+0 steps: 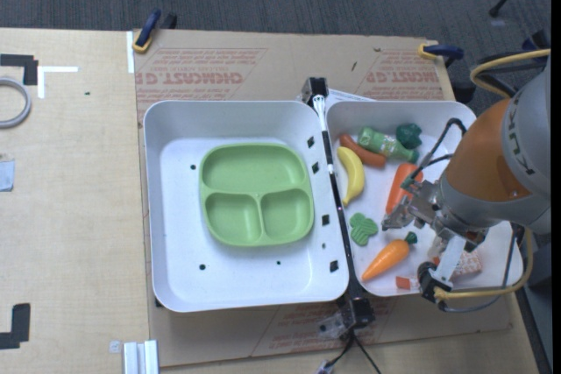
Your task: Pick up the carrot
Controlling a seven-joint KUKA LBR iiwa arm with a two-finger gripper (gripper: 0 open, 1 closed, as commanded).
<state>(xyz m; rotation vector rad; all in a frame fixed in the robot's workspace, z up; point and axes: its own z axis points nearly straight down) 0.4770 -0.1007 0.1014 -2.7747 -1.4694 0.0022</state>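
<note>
The carrot is an orange cone with a small green top. It lies at a slant near the front of the right bin, its tip pointing to the front left. My gripper hangs just above and behind the carrot's green end, low over the bin. A second orange, elongated piece lies right at the gripper's far side, and its lower end is partly hidden by the gripper. The carrot itself lies free on the bin floor.
The right bin also holds a banana, a red sausage-like piece, a green bottle, a dark green broccoli, a green leaf shape and a pale item. The left bin holds a green divided plate.
</note>
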